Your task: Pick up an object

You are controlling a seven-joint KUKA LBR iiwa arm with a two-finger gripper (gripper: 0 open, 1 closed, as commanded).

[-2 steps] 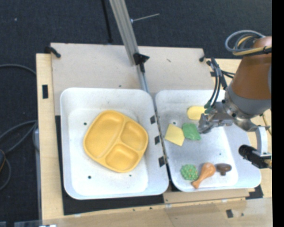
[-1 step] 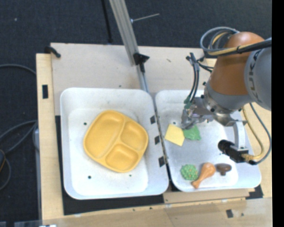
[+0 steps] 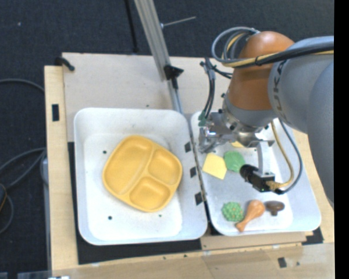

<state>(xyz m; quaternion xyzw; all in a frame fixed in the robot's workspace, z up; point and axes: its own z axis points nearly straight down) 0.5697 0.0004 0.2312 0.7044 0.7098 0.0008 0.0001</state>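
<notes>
The yellow wedge (image 3: 214, 167) lies flat in the right bin (image 3: 305, 214), near that bin's left wall. A rounded green piece (image 3: 234, 160) sits just beside it on the right, the two touching or nearly so. The gripper (image 3: 210, 139) is over the same bin, by its left wall, and in the picture it stands just beyond the wedge's far edge. Nothing can be seen in its grasp, and whether it is open or closed cannot be told from this slanted view.

Toward the bin's near edge lie three more things: a green broccoli-like lump (image 3: 232, 211), a tan drumstick (image 3: 250, 214) touching it on the right, and a small brown mushroom-shaped piece (image 3: 274, 206) just beside the drumstick's thick end.

The grey arm (image 3: 302, 80) with its orange band (image 3: 259, 68) reaches over the right bin from the right. In the left bin (image 3: 90, 173) a yellow divided plate (image 3: 142, 172) with three compartments rests about in the middle, well apart from the gripper
</notes>
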